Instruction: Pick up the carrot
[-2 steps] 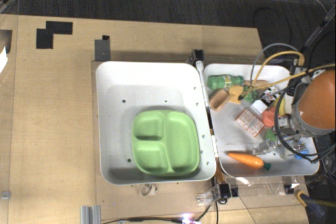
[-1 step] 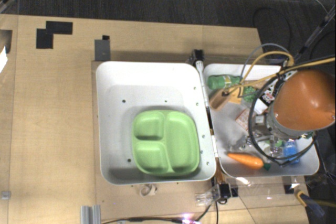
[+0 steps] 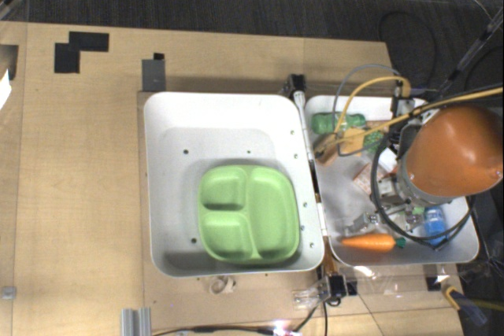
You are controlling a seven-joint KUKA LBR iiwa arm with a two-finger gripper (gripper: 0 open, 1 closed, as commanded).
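Observation:
The carrot (image 3: 368, 243) is orange with a green stub at its right end. It lies flat along the front wall of the right bin (image 3: 465, 248). The arm's orange band (image 3: 457, 152) hangs over the right side of that bin. Below it, the dark gripper (image 3: 388, 207), wrapped in cables, sits just behind the carrot and a little above it. Nothing shows between the gripper and the carrot but a small gap.
The left bin (image 3: 165, 130) holds a green divided plate (image 3: 249, 211). In the right bin, a green toy (image 3: 326, 123) lies at the back left, a brown item (image 3: 326, 145) near it, and a blue object (image 3: 435, 223) under the arm. Cables loop over the back.

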